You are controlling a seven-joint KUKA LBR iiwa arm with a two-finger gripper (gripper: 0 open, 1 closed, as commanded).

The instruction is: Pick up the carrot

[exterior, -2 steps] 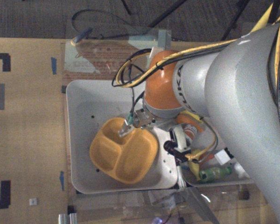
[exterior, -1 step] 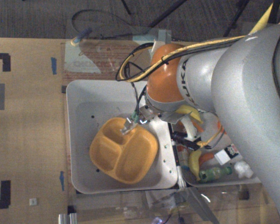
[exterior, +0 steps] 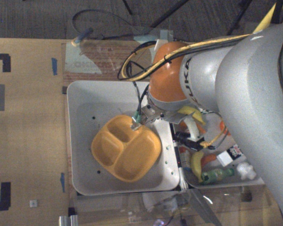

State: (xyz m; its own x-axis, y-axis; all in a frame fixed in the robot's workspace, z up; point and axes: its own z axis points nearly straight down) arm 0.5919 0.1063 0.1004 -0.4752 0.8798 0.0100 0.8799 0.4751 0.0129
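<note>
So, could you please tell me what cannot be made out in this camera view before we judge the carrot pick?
- Hand: small and dark over the yellow tray; its state is unreadable.
- Carrot: only an orange sliver; the arm covers the rest.
- Right bin: largely hidden by the arm.
- Banana: partly hidden among clutter.

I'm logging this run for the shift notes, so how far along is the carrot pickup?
Nothing looks done yet. The gripper sits over the rim of the yellow divided plate in the left bin, with no carrot seen at it. An orange item, possibly the carrot, lies among the clutter in the right bin, beside a banana. Reaching, grasping and lifting all remain.
</note>
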